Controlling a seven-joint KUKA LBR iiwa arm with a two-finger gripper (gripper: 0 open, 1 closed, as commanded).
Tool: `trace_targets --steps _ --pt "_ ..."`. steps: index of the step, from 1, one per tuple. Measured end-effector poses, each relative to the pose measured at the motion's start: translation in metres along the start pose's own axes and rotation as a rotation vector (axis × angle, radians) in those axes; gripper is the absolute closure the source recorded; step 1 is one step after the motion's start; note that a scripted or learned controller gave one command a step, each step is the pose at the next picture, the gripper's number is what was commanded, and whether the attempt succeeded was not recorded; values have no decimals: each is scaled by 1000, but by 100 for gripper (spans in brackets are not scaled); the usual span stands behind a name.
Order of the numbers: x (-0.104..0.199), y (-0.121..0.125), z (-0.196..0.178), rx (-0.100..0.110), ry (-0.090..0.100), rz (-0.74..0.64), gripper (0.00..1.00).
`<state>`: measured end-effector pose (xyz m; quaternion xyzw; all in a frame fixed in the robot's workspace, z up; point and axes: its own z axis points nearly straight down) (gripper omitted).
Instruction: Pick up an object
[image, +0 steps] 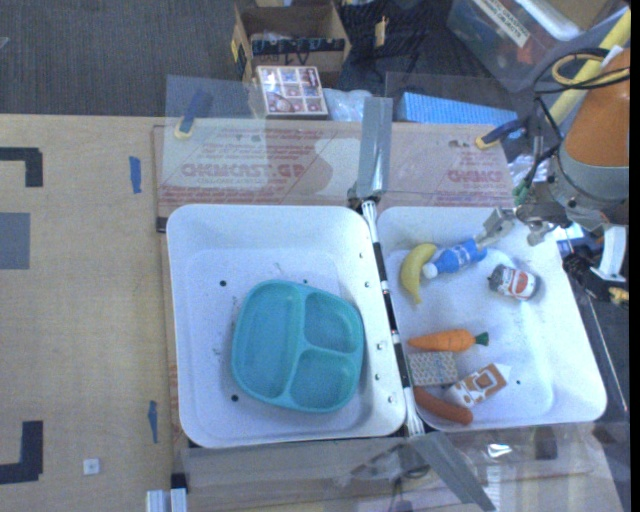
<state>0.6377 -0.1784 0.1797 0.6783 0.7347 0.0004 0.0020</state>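
Fingers (497, 228) are spread and hold nothing, at 12 o'clock in the right bin (585, 395); the blue bottle (459, 256) lies just beside them. You should lower over its middle, away from the banana (413, 270).

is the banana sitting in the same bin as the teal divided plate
No, the banana lies in the right bin beside a blue bottle, while the teal divided plate is in the left bin.

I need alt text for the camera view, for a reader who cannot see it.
The gripper hangs over the back of the right bin, close to a blue bottle lying beside a banana. That bin also holds a can, a carrot and a sausage. The left bin holds a teal tray.
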Motion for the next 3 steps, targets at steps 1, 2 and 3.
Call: trace_targets --steps 1,2,3 --pt "-36 -22 84 -4 4 -121 0" --pt "-37 -23 74 -6 1 -119 100" --pt "9 31 -6 -1 0 -131 100"
